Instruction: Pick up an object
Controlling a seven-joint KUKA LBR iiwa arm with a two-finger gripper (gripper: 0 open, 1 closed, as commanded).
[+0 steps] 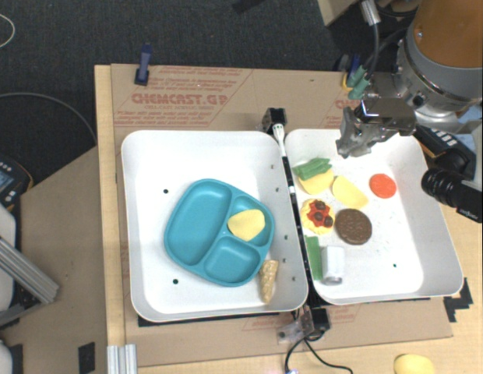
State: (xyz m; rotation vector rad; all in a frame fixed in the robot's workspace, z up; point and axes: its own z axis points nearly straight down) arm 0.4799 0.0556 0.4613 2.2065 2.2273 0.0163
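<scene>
My gripper (352, 148) hangs over the far part of the right bin (428, 279), with nothing seen between its fingers. Below it in that bin lie a green piece (312, 167), two yellow pieces (347, 191), an orange disc (382, 185), a yellow and red round piece (317, 215), a brown disc (354, 227), a green stick (312, 256) and a small grey cylinder (333, 262). The left bin (140, 209) holds a blue divided tray (214, 232) with a yellow piece (246, 224) in one compartment, and a tan piece (268, 280) beside the tray.
Both bins rest on a cardboard sheet (179, 96). A black clip (273, 119) sits at the far end of the seam between the bins. A black part (452, 185) of the arm's gear overhangs the right bin's right rim.
</scene>
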